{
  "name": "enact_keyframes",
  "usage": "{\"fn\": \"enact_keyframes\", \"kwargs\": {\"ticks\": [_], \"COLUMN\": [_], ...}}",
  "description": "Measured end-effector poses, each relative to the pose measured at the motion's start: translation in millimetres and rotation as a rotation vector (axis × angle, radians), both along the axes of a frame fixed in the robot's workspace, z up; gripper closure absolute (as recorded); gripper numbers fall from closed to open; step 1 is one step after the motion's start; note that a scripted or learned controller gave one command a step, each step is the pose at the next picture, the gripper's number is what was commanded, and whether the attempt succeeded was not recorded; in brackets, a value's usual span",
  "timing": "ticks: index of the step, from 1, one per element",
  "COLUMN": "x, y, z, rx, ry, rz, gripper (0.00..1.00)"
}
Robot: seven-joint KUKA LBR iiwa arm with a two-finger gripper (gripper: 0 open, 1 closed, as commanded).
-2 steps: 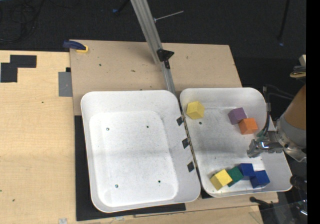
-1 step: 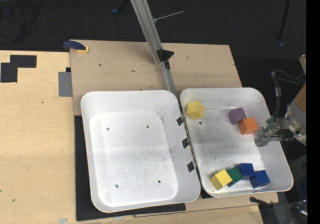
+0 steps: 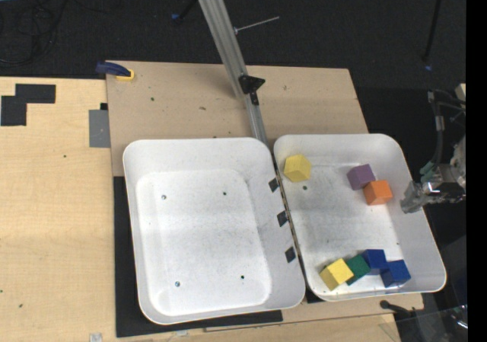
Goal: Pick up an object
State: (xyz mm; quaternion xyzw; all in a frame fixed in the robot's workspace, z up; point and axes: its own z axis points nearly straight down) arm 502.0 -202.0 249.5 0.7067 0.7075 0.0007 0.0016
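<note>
While the arm waits at the right edge, the scene reads:
Gripper (image 3: 423, 194): just outside the right bin (image 3: 415, 238); finger state, cannot tell.
Blocks: yellow (image 3: 297, 168) upper left; purple (image 3: 361, 176) touching orange (image 3: 378, 193); yellow (image 3: 335, 274), green (image 3: 357, 267) and two blue (image 3: 386, 267) clustered at the near edge.
Left bin (image 3: 202, 301): white.

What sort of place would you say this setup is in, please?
Probably a robotics lab: two shallow white plastic bins on a plywood bench, small coloured blocks such as a yellow cube, and a slanted aluminium rail rising behind them.
</note>
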Motion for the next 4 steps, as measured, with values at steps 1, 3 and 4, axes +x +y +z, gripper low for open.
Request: {"fn": "enact_keyframes", "kwargs": {"ticks": [1,3,4], "x": [18.4,37.9,52.5], "y": [47.3,154.8,210.0], "z": [-1.6,0.7,-10.1], "rx": [0.003,0.004,0.003], "ry": [0.004,0.006,0.006], "rz": [0.004,0.004,0.003], "gripper": [1.0,1.0,1.0]}}
